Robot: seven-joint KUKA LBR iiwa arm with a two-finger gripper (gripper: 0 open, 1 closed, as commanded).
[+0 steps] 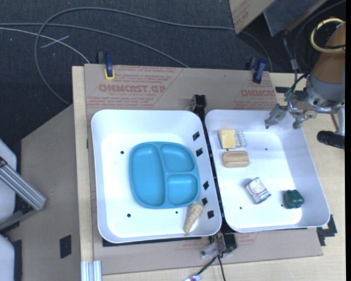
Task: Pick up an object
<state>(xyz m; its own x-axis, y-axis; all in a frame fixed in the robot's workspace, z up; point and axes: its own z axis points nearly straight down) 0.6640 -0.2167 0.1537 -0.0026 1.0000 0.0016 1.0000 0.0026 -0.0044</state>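
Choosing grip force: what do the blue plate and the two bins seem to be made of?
The blue plate looks like moulded plastic with a matte finish: even colour, soft rounded dividers, no sharp glare. The bins look like thin white plastic, smooth and slightly glossy, with rounded formed rims. Both are guesses from look alone.

Two blue clamps (109, 66) grip the brown board (142, 88) near its upper edge. Grey cables (55, 38) loop across the dark floor at upper left. A cardboard box (247, 13) sits top right.
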